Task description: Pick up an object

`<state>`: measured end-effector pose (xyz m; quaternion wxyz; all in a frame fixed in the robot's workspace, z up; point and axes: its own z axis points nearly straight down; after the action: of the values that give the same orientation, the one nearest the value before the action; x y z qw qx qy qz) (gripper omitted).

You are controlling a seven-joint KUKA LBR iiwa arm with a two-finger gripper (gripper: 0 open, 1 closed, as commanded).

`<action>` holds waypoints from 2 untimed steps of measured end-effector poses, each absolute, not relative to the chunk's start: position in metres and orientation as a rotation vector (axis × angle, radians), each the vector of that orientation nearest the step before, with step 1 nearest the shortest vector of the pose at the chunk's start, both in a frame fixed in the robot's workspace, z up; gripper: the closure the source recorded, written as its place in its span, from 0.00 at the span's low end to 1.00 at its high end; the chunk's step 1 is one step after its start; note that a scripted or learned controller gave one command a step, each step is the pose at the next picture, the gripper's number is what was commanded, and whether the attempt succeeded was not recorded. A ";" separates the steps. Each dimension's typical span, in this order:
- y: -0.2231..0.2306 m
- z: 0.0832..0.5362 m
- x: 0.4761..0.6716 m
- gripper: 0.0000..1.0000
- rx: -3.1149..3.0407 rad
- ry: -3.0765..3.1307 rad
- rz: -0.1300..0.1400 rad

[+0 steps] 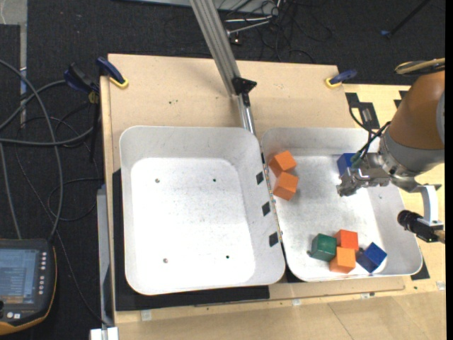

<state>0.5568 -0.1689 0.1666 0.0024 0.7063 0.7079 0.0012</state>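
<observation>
- Broadly, the surface [177, 83] fills mid-frame, bearing two white bins: the left bin [134, 147] and the right bin [311, 137].
- Arm [421, 129] enters at right; its tool [348, 187] hangs over the right bin's upper right, near a blue block [345, 161]. Whether it is gripping cannot be told.
- Two orange blocks [284, 173] sit upper left in that bin.
- Green [324, 246], orange [345, 250] and blue [371, 256] blocks cluster at its lower edge.
</observation>
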 end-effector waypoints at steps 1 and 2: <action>-0.171 0.229 0.553 1.00 2.213 2.219 0.006; -0.179 0.290 0.553 1.00 2.213 2.219 0.005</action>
<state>0.5534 -0.1789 0.2902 0.0039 0.7063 0.7079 0.0016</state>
